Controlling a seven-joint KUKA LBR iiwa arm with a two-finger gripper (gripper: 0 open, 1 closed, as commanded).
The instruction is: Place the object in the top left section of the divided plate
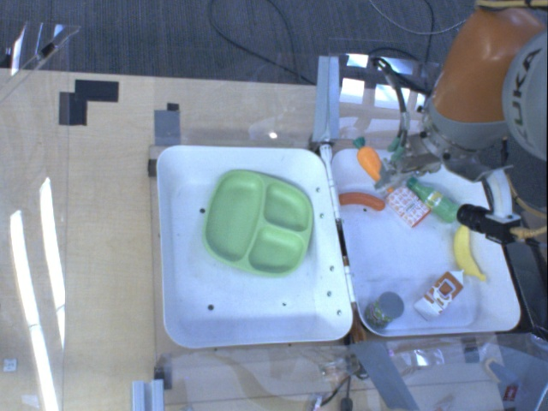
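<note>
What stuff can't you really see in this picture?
- The gripper in the camera view: too blurred to read against the clutter in the right bin.
- The green bottle: its upper end runs under the arm.
- The banana: its top is covered by a black part of the arm.
- The small carton: its print is too small to read.
</note>
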